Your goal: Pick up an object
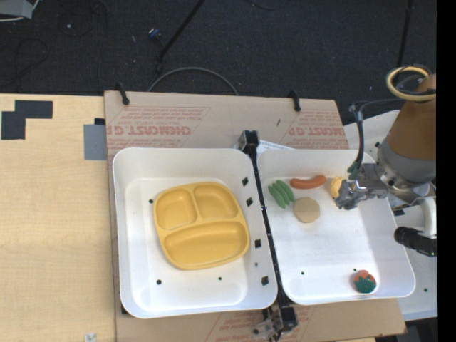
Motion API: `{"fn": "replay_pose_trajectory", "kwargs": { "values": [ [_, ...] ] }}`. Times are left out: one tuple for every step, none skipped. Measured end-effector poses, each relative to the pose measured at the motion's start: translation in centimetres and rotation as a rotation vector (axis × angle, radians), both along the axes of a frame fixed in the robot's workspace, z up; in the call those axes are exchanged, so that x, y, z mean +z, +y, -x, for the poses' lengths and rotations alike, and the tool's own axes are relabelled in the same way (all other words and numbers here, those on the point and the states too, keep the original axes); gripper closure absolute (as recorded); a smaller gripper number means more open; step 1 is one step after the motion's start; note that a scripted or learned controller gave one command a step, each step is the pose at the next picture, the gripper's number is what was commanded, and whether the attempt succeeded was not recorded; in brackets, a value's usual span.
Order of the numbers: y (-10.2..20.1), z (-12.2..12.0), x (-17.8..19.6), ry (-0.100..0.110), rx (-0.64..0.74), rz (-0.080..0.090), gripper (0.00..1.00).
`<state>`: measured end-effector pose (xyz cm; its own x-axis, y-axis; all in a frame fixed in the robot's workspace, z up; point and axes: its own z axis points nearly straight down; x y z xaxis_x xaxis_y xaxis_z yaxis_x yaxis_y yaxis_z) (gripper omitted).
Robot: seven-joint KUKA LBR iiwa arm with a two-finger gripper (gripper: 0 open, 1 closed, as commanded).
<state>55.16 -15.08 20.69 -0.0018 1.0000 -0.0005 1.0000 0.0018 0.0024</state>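
Observation:
In the right bin point(320, 262) lie a green pea pod point(281, 193), an orange-red sausage point(308, 182), a tan round cookie point(307, 209), a small yellow piece point(335, 187) and, at the near right corner, a red and green toy point(365, 281). My gripper point(346, 194) hangs over the bin's far right part, right beside the yellow piece and a little right of the cookie. The yellow piece touches or sits just left of the gripper's tip; I cannot tell if it is held.
The left bin point(135, 191) holds a yellow divided tray point(201, 224). A black divider point(260, 219) runs between the bins. The grey arm with its orange band point(417, 130) comes in from the right, over the right bin's far edge. Cardboard point(214, 123) lies behind both bins.

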Motion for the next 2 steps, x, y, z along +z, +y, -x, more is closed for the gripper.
{"fn": "replay_pose_trajectory", "kwargs": {
  "values": [
    [-0.5, 0.3, 6.2, -0.002, 0.0, 0.001, 1.0],
    [4.0, -0.2, 5.9, 0.006, 0.002, -0.003, 1.0]
  ]
}}
